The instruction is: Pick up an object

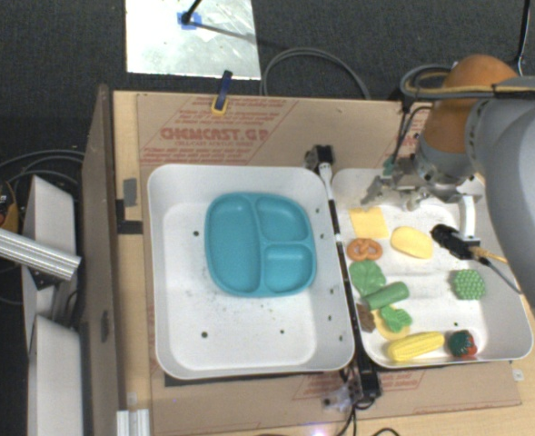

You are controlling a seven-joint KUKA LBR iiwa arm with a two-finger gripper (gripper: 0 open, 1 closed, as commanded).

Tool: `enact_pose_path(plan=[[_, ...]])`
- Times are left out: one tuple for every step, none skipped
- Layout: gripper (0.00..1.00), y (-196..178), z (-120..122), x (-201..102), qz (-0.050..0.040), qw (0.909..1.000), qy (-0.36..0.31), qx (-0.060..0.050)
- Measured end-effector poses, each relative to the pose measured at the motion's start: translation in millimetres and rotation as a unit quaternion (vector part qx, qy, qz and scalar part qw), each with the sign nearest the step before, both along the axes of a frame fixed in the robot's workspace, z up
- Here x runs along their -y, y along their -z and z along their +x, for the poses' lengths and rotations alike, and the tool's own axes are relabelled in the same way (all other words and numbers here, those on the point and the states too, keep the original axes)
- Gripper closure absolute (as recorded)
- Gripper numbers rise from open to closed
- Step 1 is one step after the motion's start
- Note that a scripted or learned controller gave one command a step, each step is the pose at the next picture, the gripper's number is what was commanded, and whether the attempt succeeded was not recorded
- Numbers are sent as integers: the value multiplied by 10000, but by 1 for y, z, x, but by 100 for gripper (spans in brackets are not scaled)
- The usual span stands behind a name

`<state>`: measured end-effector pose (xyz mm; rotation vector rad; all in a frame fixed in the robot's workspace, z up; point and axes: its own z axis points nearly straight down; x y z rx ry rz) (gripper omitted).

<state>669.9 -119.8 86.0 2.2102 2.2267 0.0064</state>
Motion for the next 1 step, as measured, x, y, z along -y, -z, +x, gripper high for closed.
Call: enact_pose_path(plan=[[0,0,-1,63,-17,10000,47,-5]])
